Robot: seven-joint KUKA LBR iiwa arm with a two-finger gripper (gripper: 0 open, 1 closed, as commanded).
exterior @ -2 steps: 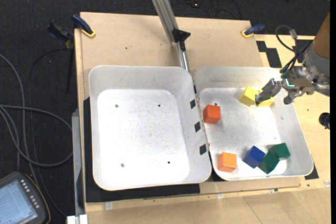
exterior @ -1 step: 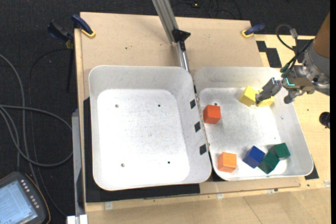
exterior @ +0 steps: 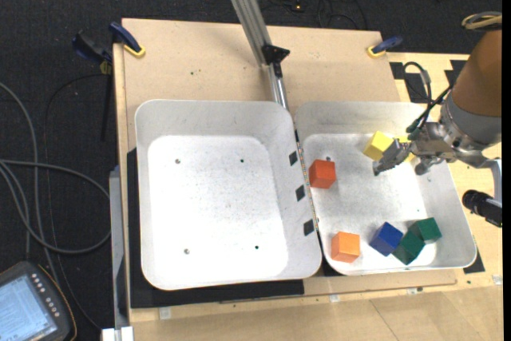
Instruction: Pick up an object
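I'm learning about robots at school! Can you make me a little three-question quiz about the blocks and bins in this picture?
1. True or false: all the blocks lie in the right bin.
2. Which block is nearest the end effector? A) blue block B) yellow block C) dark green block
3. Fill in: the blue block touches a ____ block.

Key:
1. True.
2. B, the yellow block.
3. Green: the dark green block sits against it, with another green block beside that.
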